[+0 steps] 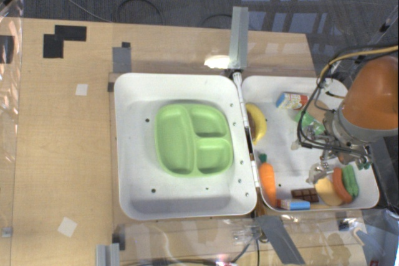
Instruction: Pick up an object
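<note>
In the right bin lie a yellow banana, an orange carrot, a small white, red and green carton, a brown chocolate bar, a thin red-and-blue stick, and a pale yellow piece next to a red and green toy. My gripper hangs low over the right side of this bin, just above the pale yellow piece. The orange wrist band hides what lies under it. A green item peeks out beside the wrist.
The left bin holds a green divided plate. A metal post stands behind the wall between the bins. Black cables loop off the wrist over the right bin. Wooden bench surface extends to the left.
</note>
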Action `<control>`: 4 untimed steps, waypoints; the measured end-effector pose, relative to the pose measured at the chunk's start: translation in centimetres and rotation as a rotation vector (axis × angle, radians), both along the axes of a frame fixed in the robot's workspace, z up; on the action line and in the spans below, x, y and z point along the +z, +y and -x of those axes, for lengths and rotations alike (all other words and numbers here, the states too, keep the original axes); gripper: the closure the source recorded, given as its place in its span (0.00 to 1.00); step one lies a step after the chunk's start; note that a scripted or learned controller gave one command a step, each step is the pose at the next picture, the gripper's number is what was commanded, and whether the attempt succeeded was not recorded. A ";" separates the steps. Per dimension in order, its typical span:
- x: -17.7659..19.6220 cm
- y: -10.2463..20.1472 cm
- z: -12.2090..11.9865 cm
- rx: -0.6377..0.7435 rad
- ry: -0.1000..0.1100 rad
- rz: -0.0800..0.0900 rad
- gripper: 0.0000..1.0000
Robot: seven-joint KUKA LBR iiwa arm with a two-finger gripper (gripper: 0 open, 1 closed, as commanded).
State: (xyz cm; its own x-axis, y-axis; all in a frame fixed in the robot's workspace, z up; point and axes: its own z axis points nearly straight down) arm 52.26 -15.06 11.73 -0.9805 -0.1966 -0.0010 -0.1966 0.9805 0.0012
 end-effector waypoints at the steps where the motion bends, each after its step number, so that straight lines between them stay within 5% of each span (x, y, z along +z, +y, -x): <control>1: -0.1 -2.5 -6.9 0.084 -0.009 0.003 0.00; 2: -2.7 -0.5 -3.5 0.053 -0.017 0.005 0.00; 3: -2.9 0.4 -10.9 -0.104 -0.013 0.001 0.00; 4: -2.9 -2.6 -10.8 0.276 -0.012 0.005 0.00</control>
State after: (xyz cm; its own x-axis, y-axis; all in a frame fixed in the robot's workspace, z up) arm 63.07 -17.64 8.82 -0.8899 -0.4561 -0.0107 -0.4560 0.8899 -0.0071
